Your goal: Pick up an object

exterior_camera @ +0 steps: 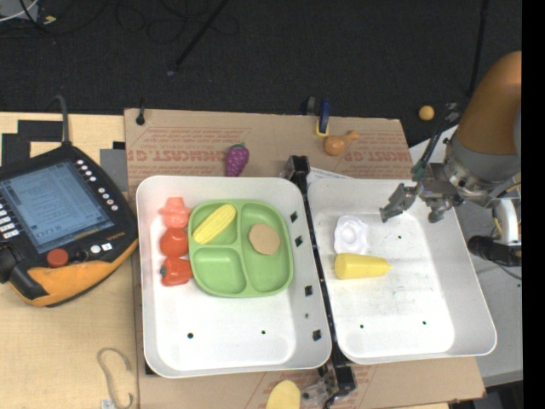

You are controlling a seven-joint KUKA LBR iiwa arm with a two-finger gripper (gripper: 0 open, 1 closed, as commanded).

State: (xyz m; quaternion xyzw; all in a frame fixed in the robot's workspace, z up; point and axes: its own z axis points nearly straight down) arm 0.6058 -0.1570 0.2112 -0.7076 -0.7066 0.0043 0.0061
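On your far left, a control tablet [51, 207] with a grey screen and an orange bottom edge lies on the bench [51, 348]. Next comes the left bin [221, 348]. In it, near its left wall, you see three red and pink toy pieces [174, 241] in a row, one below the other. Just beside them sits a green plate [241, 275] with three parts. A yellow toy corn cob [213, 222] lies tilted in the top left part, and a round tan toy cookie [265, 239] lies in the top right part. Behind the bins, on the brown cardboard [187, 147], a small purple toy [236, 158] rests near the back edge of the left bin, and an orange toy [339, 143] sits farther right. In front of the bins, a yellow toy [284, 395] peeks up at the bottom edge. Now look at the right bin [426, 322]. A crumpled white thing [352, 233] lies near its left side, and a yellow cone-shaped toy [361, 267] lies on its side just below it, very close. The gripper [417, 204] hangs over the top right part of this bin, well apart from both toys. Its two dark fingers are spread apart, and nothing is between them. The grey arm [490, 126] with its orange band comes in from the right.
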